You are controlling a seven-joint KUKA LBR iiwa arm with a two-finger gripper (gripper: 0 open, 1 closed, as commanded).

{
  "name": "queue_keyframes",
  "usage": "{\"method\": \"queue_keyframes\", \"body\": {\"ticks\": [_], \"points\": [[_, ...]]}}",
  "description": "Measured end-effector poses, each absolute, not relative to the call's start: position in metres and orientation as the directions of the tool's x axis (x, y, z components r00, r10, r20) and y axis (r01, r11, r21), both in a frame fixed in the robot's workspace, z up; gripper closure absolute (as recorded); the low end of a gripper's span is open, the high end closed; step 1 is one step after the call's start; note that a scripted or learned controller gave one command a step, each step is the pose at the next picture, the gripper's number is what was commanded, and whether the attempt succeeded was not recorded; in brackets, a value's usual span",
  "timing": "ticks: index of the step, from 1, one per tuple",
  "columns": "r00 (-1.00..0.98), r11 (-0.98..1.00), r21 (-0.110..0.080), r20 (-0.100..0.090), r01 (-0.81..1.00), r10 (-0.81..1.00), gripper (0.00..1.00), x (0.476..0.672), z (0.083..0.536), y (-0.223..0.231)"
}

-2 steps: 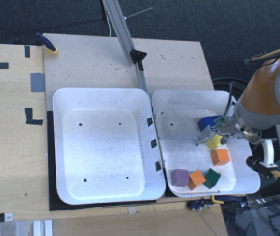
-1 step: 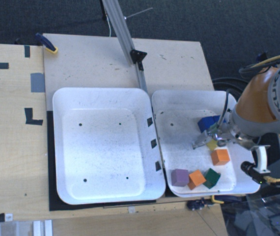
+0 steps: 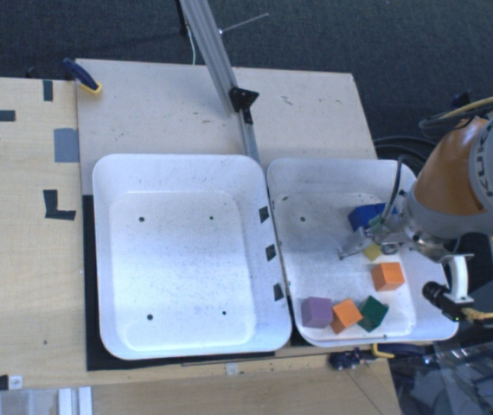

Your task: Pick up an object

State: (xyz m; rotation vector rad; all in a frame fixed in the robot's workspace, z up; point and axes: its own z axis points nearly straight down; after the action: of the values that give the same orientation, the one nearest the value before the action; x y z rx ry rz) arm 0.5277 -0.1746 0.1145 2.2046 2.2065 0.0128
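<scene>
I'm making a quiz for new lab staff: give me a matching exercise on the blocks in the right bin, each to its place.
Things:
1. purple block
2. green block
3. blue block
4. yellow block

Places:
A. near edge, rightmost of a row of three
B. farthest back, beside the arm
C. by the pincer
D. near edge, leftmost of a row of three

Pairs: 1-D, 2-A, 3-B, 4-C

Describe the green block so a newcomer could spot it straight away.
Look in the right bin, at its near edge, where three blocks sit in a row. The green block is the rightmost, touching an orange block, with a purple block farther left. It is the one dark green piece there.
</scene>
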Motion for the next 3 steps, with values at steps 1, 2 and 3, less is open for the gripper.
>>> {"method": "queue_keyframes", "body": {"ticks": [1,2,3], "points": [[-0.001,0.001,0.023,-0.012,1.0,1.0,1.0,0.528,0.123,-0.175],[-0.002,0.002,0.002,-0.001,1.0,1.0,1.0,0.533,0.166,-0.176],[-0.001,0.001,0.003,-0.002,1.0,1.0,1.0,0.526,0.216,-0.182]]}}
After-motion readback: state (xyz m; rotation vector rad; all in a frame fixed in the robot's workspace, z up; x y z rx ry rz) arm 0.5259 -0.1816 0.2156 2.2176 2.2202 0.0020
